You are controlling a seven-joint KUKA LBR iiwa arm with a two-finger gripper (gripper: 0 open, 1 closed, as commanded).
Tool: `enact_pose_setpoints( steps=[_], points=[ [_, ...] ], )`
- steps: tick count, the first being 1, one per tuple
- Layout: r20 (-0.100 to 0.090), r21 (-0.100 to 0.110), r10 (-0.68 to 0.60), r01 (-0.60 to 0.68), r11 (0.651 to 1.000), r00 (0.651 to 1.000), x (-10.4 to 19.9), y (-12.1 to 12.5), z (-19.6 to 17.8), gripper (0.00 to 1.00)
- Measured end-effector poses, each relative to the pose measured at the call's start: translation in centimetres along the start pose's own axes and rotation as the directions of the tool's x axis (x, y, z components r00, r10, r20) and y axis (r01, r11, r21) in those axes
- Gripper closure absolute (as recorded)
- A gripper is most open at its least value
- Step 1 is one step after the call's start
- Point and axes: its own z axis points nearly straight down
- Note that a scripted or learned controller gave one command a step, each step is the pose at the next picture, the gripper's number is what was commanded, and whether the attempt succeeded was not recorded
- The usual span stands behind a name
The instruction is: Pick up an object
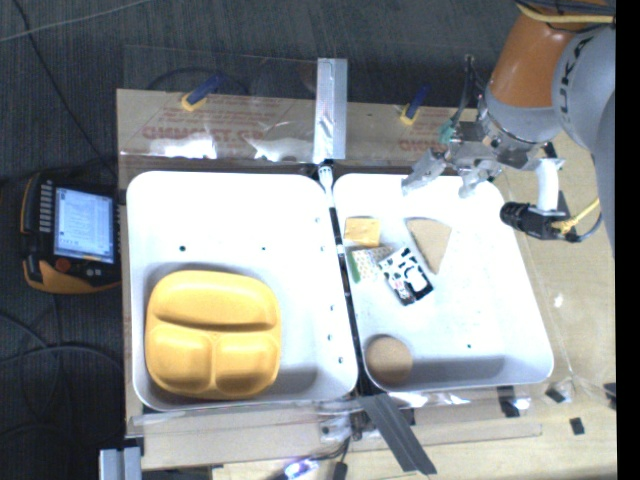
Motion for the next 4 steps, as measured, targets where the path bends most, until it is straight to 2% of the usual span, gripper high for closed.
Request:
enact_pose_setpoints(
  steps=[1, 2, 3, 4],
  points=[
    [0.0, 0.0, -0.049, 0.049, 0.999, 0.999, -0.4, -6.5, 11.2, 0.0],
    [0.009, -0.024, -0.075, 0.075, 0.997, 0.997, 1.5, -12.1, 14.1, 0.0],
    [0.004, -0.02, -0.079, 0.079, 0.997, 0.997, 1.8, -12.0, 13.3, 1.0],
    [0.002, 0.001, 0.083, -0.083, 0.997, 0.997, 5.3, -15.6, 3.0, 1.0]
  ],
)
